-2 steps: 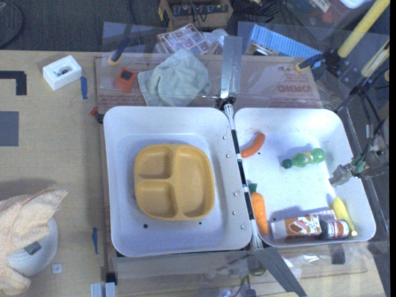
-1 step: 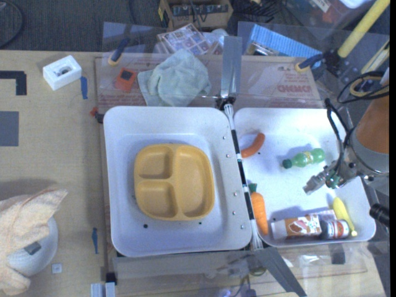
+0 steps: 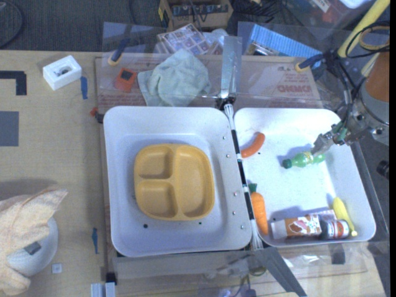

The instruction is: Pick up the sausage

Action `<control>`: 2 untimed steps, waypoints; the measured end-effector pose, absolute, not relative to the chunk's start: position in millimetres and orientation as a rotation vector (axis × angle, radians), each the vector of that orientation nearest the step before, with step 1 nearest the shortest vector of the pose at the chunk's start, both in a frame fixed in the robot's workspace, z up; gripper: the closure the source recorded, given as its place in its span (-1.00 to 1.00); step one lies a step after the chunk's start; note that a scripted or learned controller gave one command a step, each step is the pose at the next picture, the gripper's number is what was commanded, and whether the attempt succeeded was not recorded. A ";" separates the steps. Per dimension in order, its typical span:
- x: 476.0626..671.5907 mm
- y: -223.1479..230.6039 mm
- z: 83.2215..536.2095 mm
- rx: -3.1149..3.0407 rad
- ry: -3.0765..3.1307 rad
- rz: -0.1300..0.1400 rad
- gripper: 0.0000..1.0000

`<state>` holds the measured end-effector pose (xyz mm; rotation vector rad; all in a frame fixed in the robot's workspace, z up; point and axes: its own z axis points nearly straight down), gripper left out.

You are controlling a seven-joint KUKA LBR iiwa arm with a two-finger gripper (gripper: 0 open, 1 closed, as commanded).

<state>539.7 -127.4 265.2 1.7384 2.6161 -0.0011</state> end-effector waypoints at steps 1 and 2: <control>488.9 -139.3 246.6 1.576 2.722 -0.001 1.00; 479.0 -90.8 213.6 1.379 2.827 -0.001 1.00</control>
